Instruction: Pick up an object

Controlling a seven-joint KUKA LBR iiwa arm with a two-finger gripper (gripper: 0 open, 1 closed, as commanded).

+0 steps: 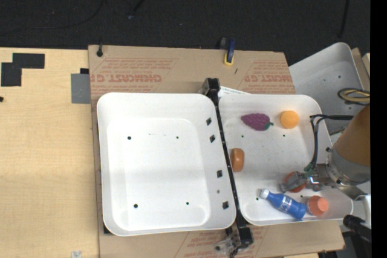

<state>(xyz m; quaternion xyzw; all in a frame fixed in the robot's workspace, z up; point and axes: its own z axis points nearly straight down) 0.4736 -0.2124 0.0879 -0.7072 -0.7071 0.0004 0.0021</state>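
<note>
The gripper (pixel 297 180) hovers near the right bin's (pixel 275 107) front edge; its grasp unclear. The blue bottle (pixel 284 203), probably light and slippery, suits a mid-body grip.

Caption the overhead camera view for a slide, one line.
Gripper low in the right bin beside a blue bottle, with purple grapes and an orange farther back.

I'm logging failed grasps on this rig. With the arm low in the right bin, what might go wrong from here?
The gripper sits close to the blue bottle and a reddish round object, so closing may nudge one or catch both. That cluster lies near the right bin's front wall, leaving little room. The bottle, lying on its side, could roll away.
</note>
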